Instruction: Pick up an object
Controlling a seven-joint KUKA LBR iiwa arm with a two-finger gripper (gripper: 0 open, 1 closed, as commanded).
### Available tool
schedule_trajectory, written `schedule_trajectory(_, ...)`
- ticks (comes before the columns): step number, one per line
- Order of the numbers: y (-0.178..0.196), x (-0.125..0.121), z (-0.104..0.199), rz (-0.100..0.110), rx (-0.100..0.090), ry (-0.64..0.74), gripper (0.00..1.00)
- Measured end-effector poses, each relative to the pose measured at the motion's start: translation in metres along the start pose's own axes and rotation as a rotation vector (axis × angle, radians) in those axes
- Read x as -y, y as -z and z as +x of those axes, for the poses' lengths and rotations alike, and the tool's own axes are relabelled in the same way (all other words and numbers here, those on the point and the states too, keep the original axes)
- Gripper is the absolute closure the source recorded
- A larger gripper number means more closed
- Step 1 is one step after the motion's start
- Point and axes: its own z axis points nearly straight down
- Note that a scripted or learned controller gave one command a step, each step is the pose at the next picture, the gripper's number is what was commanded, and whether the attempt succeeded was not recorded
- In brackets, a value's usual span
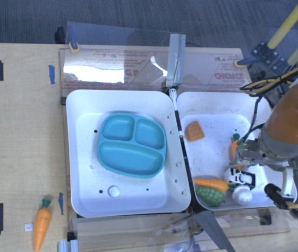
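Two shallow white bins sit side by side on my pale wooden bench (18, 156). The left bin (81, 193), smooth plastic with rounded corners, carries a glossy turquoise plate (132, 145) divided into three compartments near its centre, and a small white disc (113, 191) toward its near edge. The right bin (212, 112) holds a flat, tan, bread-like piece (194, 131) near its left wall, and, along its near edge, an orange carrot (210, 183) lying lengthwise just above a bumpy, rounded green vegetable (210, 195), with a small white rounded object (242, 196) near these at the near right. My claw (242, 172), dark metal below the grey wrist and orange band, hangs over the right part of the right bin, just above the white object; whether it is spread or pressed together I cannot tell. A slim orange piece (233, 148) with a green tip stands just beside my wrist, at its left. A second carrot (42, 222) with a green top lies on the bench's near left part, outside the bins. A clear plastic sheet (117, 51) spans the far edge; beyond it lies dark grey carpet (138, 4).
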Motion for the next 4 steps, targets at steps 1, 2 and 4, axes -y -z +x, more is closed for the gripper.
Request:
schedule_trajectory(1, 0.090, -0.062, 0.082, 0.006, -0.004, -0.099, 1.00)
schedule_trajectory(2, 0.181, -0.068, 0.106, 0.004, -0.002, -0.104, 1.00)
schedule_trajectory(4, 0.106, -0.062, 0.104, 0.016, 0.001, -0.267, 1.00)
